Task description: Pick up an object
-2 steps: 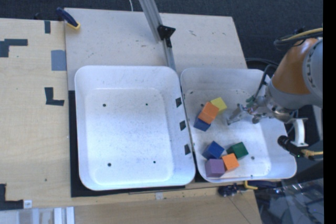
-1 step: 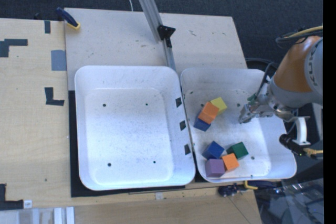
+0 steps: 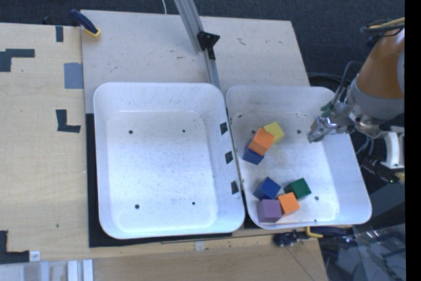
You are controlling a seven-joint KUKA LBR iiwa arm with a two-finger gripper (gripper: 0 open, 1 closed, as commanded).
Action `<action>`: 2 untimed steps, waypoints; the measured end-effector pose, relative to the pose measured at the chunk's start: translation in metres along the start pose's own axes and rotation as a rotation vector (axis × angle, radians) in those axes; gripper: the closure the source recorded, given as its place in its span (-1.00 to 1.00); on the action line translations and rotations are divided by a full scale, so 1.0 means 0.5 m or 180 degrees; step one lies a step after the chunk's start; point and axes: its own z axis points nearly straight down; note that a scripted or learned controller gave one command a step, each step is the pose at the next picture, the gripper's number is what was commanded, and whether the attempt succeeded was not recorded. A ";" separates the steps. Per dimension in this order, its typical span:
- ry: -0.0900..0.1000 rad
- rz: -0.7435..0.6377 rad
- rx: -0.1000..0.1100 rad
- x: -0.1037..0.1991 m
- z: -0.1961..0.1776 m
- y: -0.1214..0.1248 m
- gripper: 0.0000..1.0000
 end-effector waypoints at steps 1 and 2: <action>0.0000 0.0000 0.0002 0.007 -0.090 -0.008 1.00; 0.0001 0.0002 0.0006 0.007 -0.151 -0.006 1.00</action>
